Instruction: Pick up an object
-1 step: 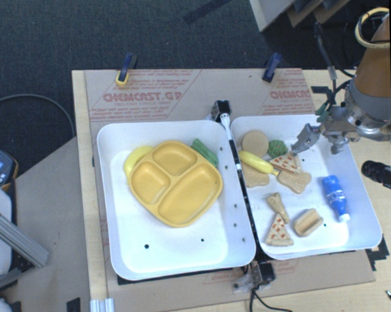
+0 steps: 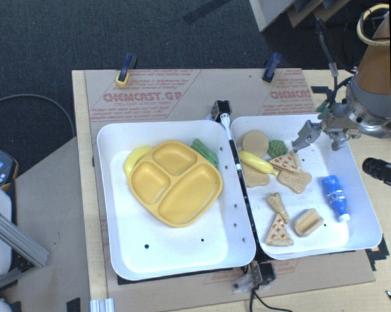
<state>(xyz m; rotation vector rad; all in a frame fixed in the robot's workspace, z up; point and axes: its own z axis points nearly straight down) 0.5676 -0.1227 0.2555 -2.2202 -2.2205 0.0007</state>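
Just broccoli (image 2: 278, 147) beside hand (image 2: 308, 135)

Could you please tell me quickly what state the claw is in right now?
Claw: open, holding nothing, hovering over the far edge of the right shallow white plastic bin, near the green broccoli-shaped toy.

A brown board (image 2: 180, 89) printed with red lettering covered the desk (image 2: 56, 189). Two clamps, one yellow-tipped (image 2: 124, 71) and one blue (image 2: 271, 67), gripped its far edge. Dark carpet (image 2: 82, 28) lay beyond.
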